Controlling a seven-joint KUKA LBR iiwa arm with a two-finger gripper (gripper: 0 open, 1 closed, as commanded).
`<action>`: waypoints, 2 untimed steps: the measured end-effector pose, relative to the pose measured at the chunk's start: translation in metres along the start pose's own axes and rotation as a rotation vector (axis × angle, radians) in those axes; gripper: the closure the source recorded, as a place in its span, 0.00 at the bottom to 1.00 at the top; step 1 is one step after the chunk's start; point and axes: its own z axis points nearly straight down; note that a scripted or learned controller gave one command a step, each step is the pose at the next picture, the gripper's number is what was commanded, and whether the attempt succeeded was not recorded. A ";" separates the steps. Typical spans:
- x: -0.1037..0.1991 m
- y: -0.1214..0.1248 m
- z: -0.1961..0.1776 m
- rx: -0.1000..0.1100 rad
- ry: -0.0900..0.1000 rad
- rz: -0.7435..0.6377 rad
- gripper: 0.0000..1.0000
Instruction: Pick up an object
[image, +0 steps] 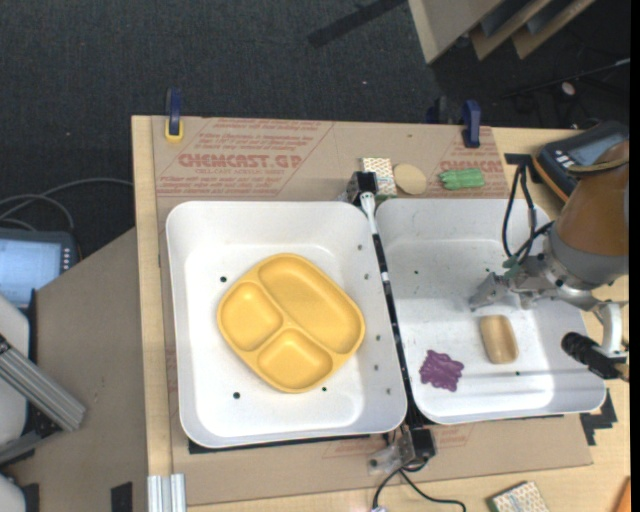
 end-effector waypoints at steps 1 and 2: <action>0.020 -0.059 0.011 0.011 0.005 0.000 0.00; 0.019 -0.056 0.000 0.002 0.001 0.000 1.00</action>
